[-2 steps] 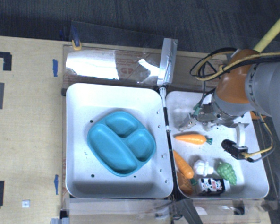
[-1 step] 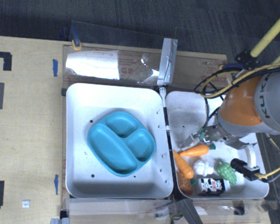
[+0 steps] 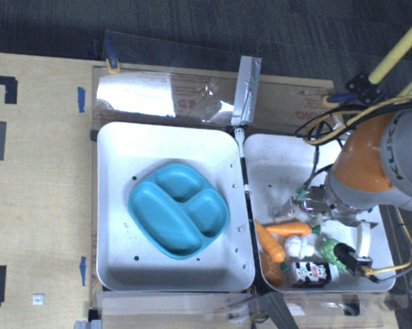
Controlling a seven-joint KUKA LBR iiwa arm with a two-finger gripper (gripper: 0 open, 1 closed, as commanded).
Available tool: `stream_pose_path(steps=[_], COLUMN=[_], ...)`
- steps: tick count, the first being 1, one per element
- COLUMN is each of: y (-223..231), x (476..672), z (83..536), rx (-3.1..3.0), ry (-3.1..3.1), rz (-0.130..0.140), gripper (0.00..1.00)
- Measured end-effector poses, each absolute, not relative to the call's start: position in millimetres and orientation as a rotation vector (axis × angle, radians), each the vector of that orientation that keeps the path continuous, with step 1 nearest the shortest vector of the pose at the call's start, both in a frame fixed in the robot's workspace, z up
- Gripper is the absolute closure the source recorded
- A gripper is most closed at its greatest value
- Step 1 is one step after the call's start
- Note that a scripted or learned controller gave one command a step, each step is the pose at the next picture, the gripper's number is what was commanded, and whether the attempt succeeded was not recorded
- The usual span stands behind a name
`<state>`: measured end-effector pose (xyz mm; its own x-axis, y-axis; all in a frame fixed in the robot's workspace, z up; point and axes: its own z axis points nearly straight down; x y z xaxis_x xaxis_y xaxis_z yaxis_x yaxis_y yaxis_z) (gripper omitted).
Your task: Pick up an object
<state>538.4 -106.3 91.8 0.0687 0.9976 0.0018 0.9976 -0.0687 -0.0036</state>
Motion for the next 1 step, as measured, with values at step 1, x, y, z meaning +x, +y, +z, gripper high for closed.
stream_pose_path(steps=[1], y=[-142.3], x=[484.0], z=[87.3], rx=[-1.982], ry=[-2.452], rz=[-0.010], gripper=[0.00])
